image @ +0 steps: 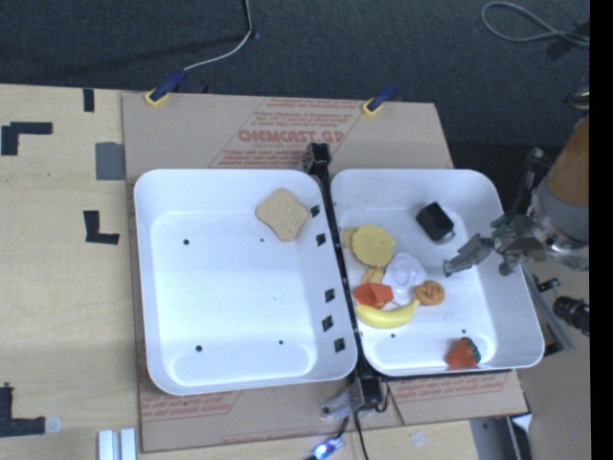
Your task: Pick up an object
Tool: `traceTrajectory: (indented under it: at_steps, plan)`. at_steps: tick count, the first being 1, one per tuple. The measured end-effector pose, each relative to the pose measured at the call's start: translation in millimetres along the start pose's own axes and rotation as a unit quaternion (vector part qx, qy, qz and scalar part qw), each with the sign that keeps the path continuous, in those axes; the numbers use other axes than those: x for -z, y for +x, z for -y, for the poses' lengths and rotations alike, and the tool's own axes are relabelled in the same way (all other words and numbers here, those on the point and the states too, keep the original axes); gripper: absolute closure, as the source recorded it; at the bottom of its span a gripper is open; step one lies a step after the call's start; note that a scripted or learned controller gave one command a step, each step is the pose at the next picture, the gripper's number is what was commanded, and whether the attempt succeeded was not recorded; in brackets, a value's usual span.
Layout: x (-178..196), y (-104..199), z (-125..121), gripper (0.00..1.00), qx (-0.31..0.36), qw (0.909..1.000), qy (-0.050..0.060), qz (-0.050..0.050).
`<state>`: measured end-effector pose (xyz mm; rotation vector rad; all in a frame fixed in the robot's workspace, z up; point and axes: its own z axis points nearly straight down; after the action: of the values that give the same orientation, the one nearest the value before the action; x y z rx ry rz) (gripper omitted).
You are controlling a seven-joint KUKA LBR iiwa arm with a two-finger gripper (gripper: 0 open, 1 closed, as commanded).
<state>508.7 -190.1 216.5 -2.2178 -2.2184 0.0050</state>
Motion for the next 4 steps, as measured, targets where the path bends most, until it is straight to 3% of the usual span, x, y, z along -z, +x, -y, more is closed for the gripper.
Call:
traceTrajectory:
  at_steps: [1,2,3,4]
  plan:
    - [-60.6,62.3,-7.8,0.0,0.003,1.0,0.003,-0.002]
    - [98.5,116.6,-48.9,0.0,0.004,1.0,-0.009,0.001]
    - [83.9,191.5,-41.4,0.0,0.004,1.0,0.0,0.0]
    - [91.4,187.4,-42.2,1.0,0.002,1.0,0.003,0.002]
